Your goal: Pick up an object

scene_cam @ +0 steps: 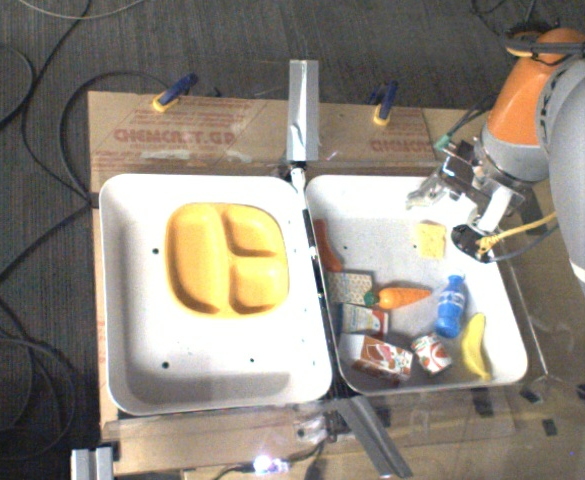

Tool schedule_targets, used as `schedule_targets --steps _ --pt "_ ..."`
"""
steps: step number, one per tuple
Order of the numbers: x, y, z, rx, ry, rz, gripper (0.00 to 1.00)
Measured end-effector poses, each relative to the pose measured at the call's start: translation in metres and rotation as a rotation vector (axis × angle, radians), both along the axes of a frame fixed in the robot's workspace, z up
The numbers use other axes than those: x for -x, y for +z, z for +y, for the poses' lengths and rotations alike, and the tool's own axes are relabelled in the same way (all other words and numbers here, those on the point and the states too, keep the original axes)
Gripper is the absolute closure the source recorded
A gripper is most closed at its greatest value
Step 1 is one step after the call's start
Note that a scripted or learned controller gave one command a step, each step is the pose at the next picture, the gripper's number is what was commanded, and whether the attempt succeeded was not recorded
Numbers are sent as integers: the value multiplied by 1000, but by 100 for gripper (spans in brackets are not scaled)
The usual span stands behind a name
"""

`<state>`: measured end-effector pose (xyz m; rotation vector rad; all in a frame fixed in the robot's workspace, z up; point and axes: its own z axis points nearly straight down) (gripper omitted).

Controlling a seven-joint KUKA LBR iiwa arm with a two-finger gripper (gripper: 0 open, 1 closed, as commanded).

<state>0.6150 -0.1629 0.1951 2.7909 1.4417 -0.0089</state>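
Hand [459,200] of mine hangs over the right bin's [517,368] far right corner; whether it's open I cannot tell. Nearest is the yellow block [431,239], lying apart from the near-side clutter of carrot [402,296], blue bottle [451,306] and banana [474,346], so it's easiest to reach.

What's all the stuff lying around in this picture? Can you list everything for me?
bins: two, white, side by side on the bench
tray: one, yellow, with compartments, in the left bin
carrot: one, orange, middle of the right bin
bottle: one, blue, right of the carrot
banana: one, yellow, right bin's near right corner
cheese piece: one, pale yellow, right bin's far part
small cartons and packets: several, mixed colours, right bin's near edge
clamps: two, blue and yellow, on the cardboard behind the bins
arm: one, grey and orange, at right
pincer: one, over the right bin's far right corner
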Motion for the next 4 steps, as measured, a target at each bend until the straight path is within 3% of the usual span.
schedule_targets --steps 1,2,3,4 --pt "25 -90 -33 -13 61 -9 0" --pt "65 -107 44 -1 -111 -13 0" --pt "53 -108 47 -2 -377 -11 0" --pt "52 -100 47 -3 -375 -9 100"
